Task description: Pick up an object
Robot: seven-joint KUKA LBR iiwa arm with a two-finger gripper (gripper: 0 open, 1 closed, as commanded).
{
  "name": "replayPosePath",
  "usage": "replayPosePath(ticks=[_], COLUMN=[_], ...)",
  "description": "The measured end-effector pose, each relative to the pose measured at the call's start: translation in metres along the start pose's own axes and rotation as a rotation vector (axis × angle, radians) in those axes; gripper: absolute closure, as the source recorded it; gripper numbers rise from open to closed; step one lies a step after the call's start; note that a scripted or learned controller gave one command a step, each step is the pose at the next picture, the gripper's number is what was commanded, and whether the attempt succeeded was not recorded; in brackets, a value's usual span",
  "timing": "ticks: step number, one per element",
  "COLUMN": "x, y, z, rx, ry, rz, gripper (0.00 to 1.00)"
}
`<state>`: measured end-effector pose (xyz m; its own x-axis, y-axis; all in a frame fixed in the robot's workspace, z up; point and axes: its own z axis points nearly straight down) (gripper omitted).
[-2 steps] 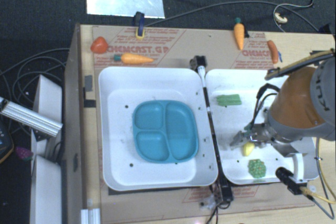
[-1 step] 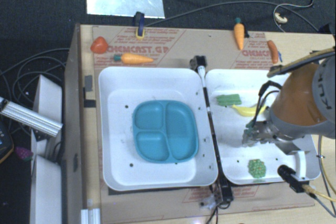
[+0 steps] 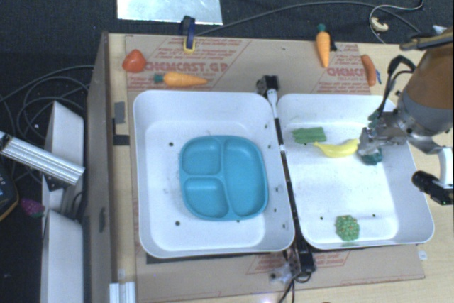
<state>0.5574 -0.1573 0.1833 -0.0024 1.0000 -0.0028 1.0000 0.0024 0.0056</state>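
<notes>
Nearest the lens, the desk [image 3: 213,57] carries two shallow white bins side by side. Within the left bin [image 3: 152,110] sits a blue divided plate [image 3: 223,177], roughly centred. Beside it, the right bin [image 3: 408,213] holds a green block [image 3: 309,135] near its far left, a yellow banana [image 3: 338,148] just beside that block, and a green bumpy piece [image 3: 347,227] near its front edge, well apart from the others. From the right, the grey arm with its orange band [image 3: 431,85] reaches over the right bin. Its hand [image 3: 372,150] is down at the bin floor by the banana's right tip, next to a small teal object [image 3: 372,157]; whether it grips anything I cannot tell. Along the desk's far strip lie a carrot [image 3: 183,80], a red-orange piece [image 3: 133,61], a second carrot [image 3: 323,47] and an orange piece [image 3: 368,69].
</notes>
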Motion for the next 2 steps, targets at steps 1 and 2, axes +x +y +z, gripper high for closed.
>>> replayPosePath(ticks=[1, 2], x=[-0.021, -0.049], y=[0.062, 0.035], z=[0.012, -0.016], rx=[0.003, 0.002], ry=[0.002, 0.001], rz=[-0.001, 0.002], gripper=[1.00, 1.00])
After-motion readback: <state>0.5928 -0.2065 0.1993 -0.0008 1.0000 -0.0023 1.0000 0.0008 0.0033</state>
